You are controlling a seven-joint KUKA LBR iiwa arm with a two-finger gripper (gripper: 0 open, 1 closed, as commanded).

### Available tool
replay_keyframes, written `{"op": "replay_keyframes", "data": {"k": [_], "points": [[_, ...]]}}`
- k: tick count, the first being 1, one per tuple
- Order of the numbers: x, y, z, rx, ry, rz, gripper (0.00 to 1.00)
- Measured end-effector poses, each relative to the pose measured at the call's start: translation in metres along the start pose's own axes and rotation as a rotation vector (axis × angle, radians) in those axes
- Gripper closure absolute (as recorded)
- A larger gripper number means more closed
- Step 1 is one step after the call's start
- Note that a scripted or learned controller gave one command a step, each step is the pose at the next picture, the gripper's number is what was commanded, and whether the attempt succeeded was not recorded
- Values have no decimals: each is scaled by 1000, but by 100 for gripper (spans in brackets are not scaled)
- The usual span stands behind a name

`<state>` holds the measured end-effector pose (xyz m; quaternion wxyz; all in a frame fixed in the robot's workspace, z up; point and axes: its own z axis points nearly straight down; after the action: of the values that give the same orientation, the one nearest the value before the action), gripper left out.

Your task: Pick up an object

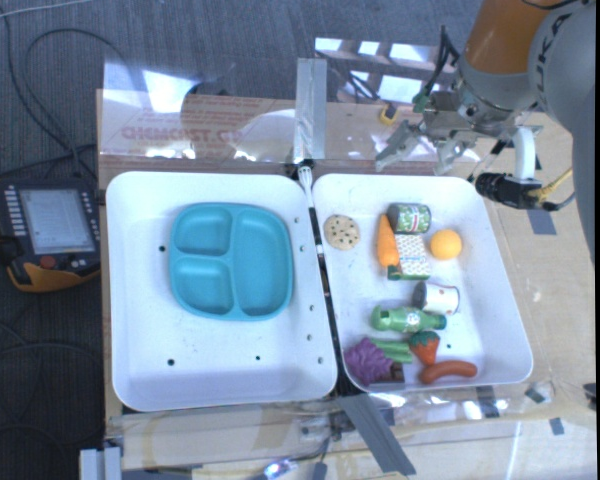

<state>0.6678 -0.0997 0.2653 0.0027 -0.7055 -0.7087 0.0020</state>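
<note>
Up at the top right, the claw (pixel 427 148) hangs over the far edge of the right bin (pixel 500 268). Its two grey fingers (pixel 392 148) are spread wide apart, and nothing is between them. The arm (pixel 525 28) above it is grey with a fat orange band.

The right bin is white, smooth and shallow, and it is full of small toys. Near the top sits a green can (pixel 409 217) lying on its side. Just left of it is a long orange carrot (pixel 385 243), touching a little speckled box (pixel 413 257). A round orange ball (pixel 445 244) sits to the right of the box. A flat round cookie (pixel 341 231) with dark chips lies near the bin's left wall. Lower down there is a small white cup (pixel 440 297) tipped over, then a green bottle (pixel 408 319) lying flat. At the bottom are a bumpy purple thing (pixel 370 360), a red strawberry (pixel 425 347) and a shiny red sausage (pixel 448 371).

The left bin (pixel 140 348) is white too. In it lies a blue plate (pixel 230 260) with rounded corners and three dips.

On the floor at the left sits a grey and orange pad (pixel 45 233) with a screen.
</note>
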Motion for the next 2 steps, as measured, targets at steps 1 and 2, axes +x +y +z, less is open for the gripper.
{"op": "replay_keyframes", "data": {"k": [1,2], "points": [[-62,-21,134,2,-1,-97,0],[-66,-37,146,0,3,14,0]]}}
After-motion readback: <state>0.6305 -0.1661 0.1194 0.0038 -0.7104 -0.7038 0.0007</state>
